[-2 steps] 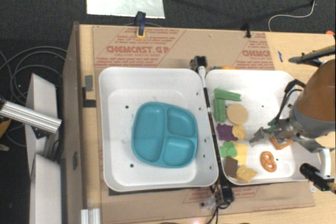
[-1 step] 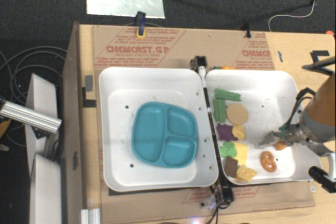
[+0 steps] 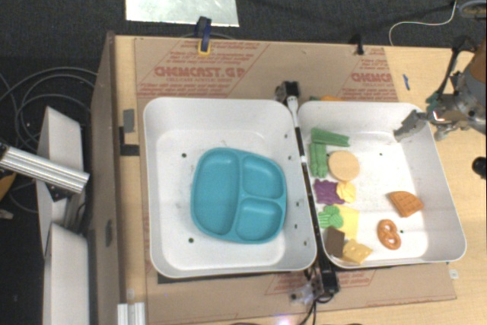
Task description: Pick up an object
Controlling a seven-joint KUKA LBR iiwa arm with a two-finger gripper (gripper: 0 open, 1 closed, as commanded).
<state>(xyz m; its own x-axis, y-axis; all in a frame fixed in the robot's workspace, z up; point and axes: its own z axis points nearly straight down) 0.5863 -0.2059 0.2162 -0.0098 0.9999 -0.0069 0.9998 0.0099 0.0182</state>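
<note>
Two white bins [image 3: 228, 118], claw [image 3: 407, 125] half cut off, fingers unclear

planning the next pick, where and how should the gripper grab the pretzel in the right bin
Grip the pretzel across its narrow width, coming straight down from above. It lies flat on the floor of the right bin, apart from the waffle and cheese, so fingers likely fit on both sides; the bin's wall probably blocks a side approach.
</note>
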